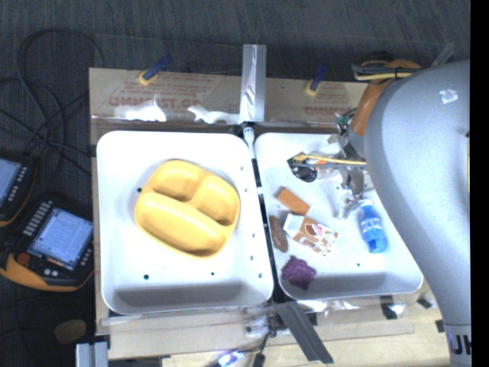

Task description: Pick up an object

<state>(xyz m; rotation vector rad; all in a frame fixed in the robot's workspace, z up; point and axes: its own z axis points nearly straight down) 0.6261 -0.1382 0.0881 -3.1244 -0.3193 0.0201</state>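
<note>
Both white bins [114, 205] look like smooth moulded plastic with a soft sheen. The big yellow bun-shaped thing [187, 206] has a smooth, slightly glossy skin, foam or soft plastic by its look. The blue bottle [372, 228] is shiny plastic, the purple lump [299, 271] matt and fuzzy like cloth, the printed packet [311, 233] paper or card. The arm's grey shell [424, 182] is smooth and satin, and the board [191, 90] behind looks like plain brown cardboard
</note>
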